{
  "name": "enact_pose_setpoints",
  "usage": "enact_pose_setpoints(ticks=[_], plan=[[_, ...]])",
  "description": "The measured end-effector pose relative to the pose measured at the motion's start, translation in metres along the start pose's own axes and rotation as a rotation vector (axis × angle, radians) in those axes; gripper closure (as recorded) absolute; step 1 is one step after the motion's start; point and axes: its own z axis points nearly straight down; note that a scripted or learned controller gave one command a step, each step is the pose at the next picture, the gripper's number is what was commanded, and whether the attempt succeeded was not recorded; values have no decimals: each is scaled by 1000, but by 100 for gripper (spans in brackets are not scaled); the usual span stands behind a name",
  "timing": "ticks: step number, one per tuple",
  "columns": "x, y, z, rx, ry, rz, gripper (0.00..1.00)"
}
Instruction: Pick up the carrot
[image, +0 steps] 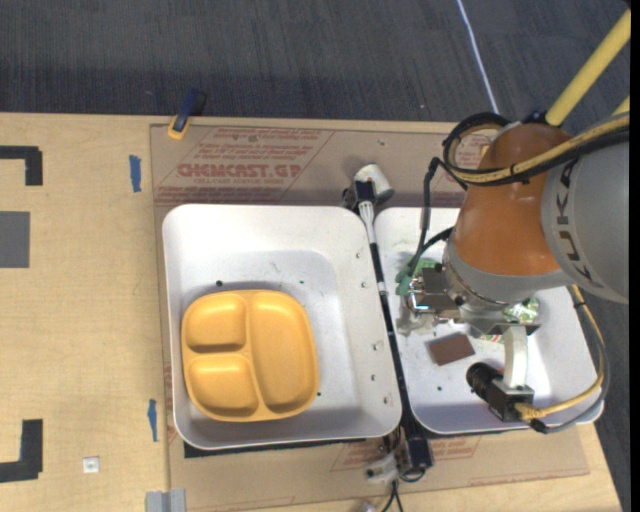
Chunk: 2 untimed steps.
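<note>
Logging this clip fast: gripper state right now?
Gripper: cannot be told; it hangs low in the right bin, hidden under the arm's wrist.

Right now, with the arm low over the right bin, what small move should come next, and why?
Probably lift and back off a little. The arm covers most of the right bin; beneath it I can make out a brown block, but no carrot. A clearer view should come before any grasp.
</note>
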Motion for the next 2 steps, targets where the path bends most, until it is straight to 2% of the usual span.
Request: enact_pose_setpoints(ticks=[1,2], plan=[[55,-3,50,4,1,-180,100],[114,2,138,-9,3,-321,100]])
